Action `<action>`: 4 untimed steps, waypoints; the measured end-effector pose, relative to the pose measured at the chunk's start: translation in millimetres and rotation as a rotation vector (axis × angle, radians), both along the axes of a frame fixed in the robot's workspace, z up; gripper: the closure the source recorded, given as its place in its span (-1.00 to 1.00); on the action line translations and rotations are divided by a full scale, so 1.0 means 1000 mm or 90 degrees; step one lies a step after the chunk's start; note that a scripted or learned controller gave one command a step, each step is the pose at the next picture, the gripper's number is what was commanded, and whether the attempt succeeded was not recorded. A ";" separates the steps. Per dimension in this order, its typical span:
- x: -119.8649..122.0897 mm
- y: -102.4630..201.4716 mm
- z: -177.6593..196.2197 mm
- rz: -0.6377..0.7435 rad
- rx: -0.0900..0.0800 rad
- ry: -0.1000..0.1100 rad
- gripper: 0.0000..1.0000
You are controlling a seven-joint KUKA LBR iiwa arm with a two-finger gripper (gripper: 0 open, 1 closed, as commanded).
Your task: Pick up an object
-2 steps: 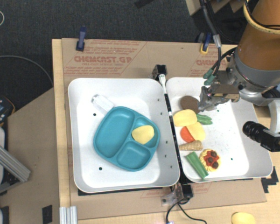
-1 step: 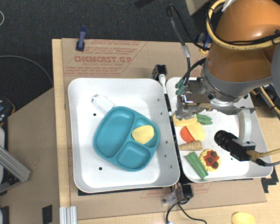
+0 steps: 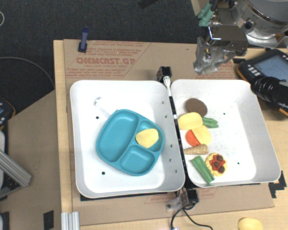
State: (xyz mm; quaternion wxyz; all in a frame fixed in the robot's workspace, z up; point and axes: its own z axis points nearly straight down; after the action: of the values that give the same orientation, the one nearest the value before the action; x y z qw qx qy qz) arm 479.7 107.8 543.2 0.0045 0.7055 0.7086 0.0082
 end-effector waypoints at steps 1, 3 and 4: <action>-0.001 0.014 -0.112 -0.003 -0.005 0.018 1.00; -0.002 0.113 -0.173 -0.004 -0.008 0.021 1.00; 0.000 0.068 0.000 -0.006 0.000 0.001 1.00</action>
State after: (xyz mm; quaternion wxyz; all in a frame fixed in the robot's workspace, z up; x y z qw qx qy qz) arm 479.9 175.7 543.6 0.0039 0.7086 0.7055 0.0081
